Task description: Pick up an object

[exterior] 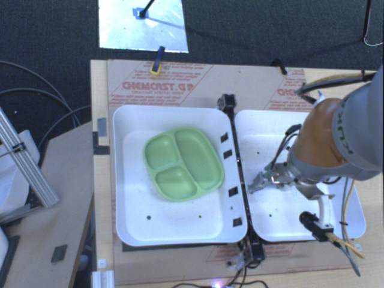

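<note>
Grey arm hangs over the right bin, its gripper well apart from the green divided plate lying ungrasped; finger state I cannot tell.

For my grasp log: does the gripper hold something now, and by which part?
Cannot be told. The gripper is low in the right bin, apart from the green divided plate in the left bin.

Dark carpet; pale side table; cables

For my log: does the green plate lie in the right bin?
No, the green plate lies in the left bin, while the arm is over the right bin.
</note>
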### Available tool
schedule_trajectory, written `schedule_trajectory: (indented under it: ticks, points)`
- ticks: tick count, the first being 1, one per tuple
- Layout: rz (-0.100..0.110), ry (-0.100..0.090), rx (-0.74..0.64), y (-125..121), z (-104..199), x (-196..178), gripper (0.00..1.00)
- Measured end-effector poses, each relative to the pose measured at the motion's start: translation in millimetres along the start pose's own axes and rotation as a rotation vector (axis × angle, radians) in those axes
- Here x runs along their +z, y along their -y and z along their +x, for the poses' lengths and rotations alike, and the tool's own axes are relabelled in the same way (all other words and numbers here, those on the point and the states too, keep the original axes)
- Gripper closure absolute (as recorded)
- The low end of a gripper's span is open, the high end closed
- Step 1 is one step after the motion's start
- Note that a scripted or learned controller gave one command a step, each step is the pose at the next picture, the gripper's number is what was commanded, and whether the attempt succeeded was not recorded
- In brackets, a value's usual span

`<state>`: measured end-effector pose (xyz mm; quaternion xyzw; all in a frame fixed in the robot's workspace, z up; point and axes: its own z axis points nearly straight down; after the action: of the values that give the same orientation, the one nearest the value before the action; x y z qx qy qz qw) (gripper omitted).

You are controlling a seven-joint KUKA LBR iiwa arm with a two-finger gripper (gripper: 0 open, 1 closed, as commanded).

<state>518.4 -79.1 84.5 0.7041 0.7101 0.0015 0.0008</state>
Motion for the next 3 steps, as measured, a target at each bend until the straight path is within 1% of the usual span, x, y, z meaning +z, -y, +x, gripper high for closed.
schedule_trajectory:
  ticks: [1, 2, 3]
  points:
    - [0.0, 0.001, 0.005, 0.9, -3.3, -10.6, 1.0]
    - [-0.002, -0.001, -0.001, 29.6, 61.5, -104.1, 1.0]
    - [-0.003, -0.001, -0.002, 29.2, 137.3, -149.2, 1.0]
